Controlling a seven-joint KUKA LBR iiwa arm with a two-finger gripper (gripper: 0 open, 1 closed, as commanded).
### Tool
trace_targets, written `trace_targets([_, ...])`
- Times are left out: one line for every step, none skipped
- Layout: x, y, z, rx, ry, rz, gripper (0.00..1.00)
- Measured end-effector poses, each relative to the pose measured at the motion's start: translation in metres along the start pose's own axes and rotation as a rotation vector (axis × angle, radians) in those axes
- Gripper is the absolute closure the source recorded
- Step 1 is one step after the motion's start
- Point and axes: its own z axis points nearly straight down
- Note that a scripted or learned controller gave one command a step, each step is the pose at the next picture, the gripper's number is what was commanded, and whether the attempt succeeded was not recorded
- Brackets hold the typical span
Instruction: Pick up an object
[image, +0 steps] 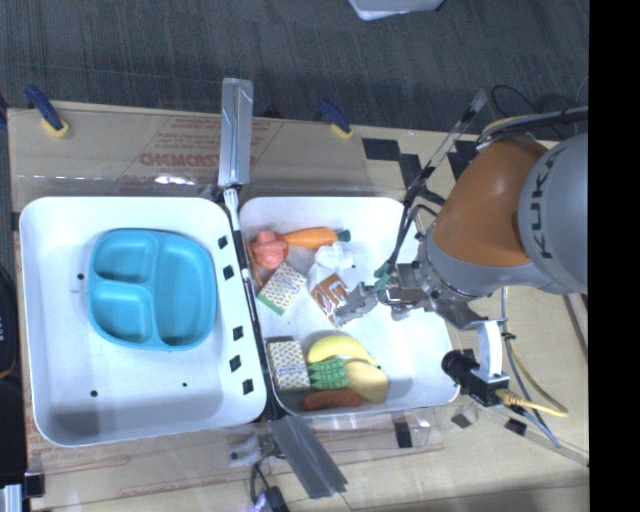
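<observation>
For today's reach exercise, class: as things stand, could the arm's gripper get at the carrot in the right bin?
Probably yes. The carrot lies uncovered along the far side of the right bin, and the gripper hangs nearby over the same bin.

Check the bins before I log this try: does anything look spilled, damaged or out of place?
Nothing stands out. The toy food, including the carrot and banana, lies jumbled but inside the right bin; the blue tray sits flat in the left bin.

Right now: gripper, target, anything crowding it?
Gripper low in the right bin, beside the white packet; nothing visibly held. Carrot, banana, small boxes packed close. Blue tray sits in left bin.
</observation>
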Motion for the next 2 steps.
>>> trace_targets([-0.035, 0.07, 0.082, 0.002, 0.0, -0.058, 0.0])
trace_targets([-0.032, 0.086, 0.133, -0.002, 0.0, -0.192, 0.0])
